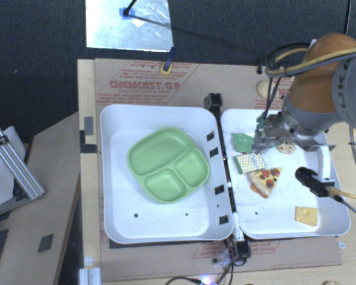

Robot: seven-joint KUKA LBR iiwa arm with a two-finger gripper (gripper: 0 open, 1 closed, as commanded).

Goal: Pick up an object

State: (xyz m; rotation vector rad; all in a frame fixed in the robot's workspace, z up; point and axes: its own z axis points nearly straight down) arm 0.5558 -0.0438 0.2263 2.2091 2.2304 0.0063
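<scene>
Gripper (260, 145) near divider (waffle (250, 162) below)

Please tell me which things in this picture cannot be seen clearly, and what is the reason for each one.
- Gripper, camera view: the wrist above covers the fingers, so their state is unclear.
- Green piece, right bin: the gripper partly hides it.
- Round cookie-like item: half under the arm, too small to identify.
- Patterned piece: the print is too small to read.

Bench (142, 79) was covered with printed cardboard; two shallow white bins, left bin (115, 177) and right bin (332, 218), sat side by side on it.
</scene>
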